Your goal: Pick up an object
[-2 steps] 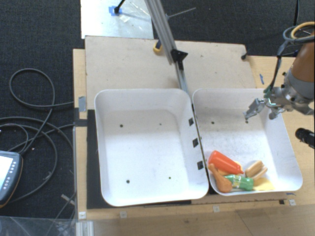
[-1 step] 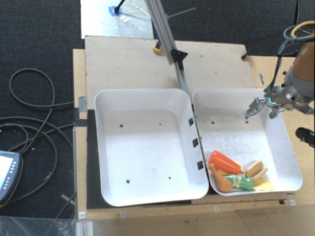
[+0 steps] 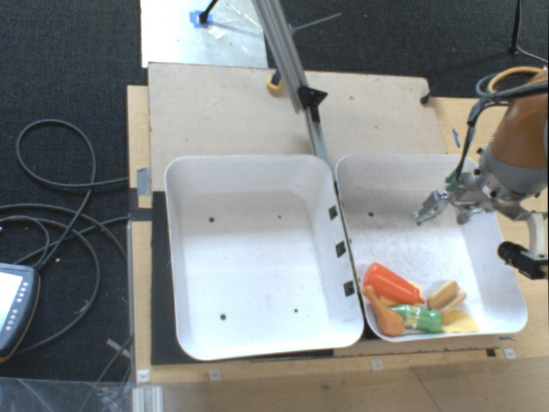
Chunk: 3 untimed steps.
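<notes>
1. The left bin (image 3: 257,256) is lying on the desk (image 3: 223,110), its floor showing bare white all the way to its rounded rim.
2. The two bins are meeting along a shared middle edge, where small black tabs are sitting.
3. The right bin (image 3: 386,204) is holding its things crowded into the near corner: an orange carrot-shaped toy (image 3: 393,283), an orange drumstick-shaped piece (image 3: 383,312) just beside it, a green piece (image 3: 419,318), a tan bun-shaped piece (image 3: 446,295) and a flat yellow piece (image 3: 461,320) lying against the near rim.
4. The far half of the right bin's floor is lying open.
5. The gripper (image 3: 446,206) is hanging over the right bin's far right part, well apart from the pile; its fingers are grasping nothing, and whether they are released or clenched I cannot tell.
</notes>
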Available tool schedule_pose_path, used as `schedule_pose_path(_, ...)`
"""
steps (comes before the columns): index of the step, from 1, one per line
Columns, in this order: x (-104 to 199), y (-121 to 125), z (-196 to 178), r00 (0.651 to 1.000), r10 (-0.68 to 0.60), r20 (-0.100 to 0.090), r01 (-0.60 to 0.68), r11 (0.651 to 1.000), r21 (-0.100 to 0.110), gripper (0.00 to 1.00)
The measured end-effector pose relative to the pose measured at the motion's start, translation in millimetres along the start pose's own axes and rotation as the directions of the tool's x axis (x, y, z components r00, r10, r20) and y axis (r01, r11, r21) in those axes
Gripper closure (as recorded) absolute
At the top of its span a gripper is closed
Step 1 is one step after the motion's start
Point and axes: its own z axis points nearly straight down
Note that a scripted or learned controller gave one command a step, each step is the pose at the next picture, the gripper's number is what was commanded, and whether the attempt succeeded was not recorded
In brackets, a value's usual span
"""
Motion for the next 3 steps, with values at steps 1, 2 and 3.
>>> schedule_pose_path(1,2,-1,63,1.0,-0.001,-0.001,0.001,1.0,0.001,0.0)
schedule_pose_path(2,2,-1,65,1.0,0.0,0.001,0.0,1.0,-0.005,0.0)
schedule_pose_path(3,2,1,53,1.0,-0.001,0.002,0.001,1.0,-0.009,1.0)
